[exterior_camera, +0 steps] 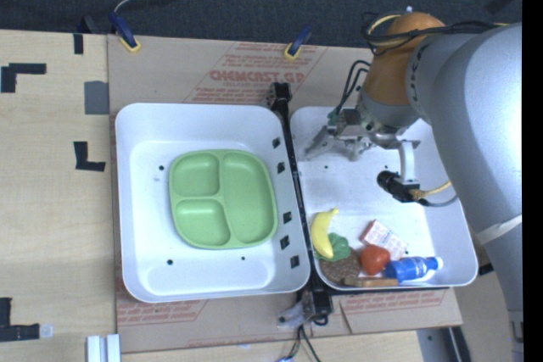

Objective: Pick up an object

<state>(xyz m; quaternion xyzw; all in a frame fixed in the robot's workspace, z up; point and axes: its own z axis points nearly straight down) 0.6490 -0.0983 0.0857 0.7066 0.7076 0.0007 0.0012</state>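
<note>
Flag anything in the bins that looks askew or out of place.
Nothing looks spilled or damaged. The toys, among them a banana and a blue bottle, lie heaped in the right bin's near corner; the green plate sits flat.

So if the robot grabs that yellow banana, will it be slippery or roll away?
The banana looks like smooth plastic, so it could slip a bit. Its curved shape probably makes it rock more than roll. It is also packed against the green thing near the right bin's front, so pushing it would likely nudge that too.

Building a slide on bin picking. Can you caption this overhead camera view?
The gripper hovers open over the right bin, away from the banana and clutter; a green divided plate lies in the left bin.
</note>
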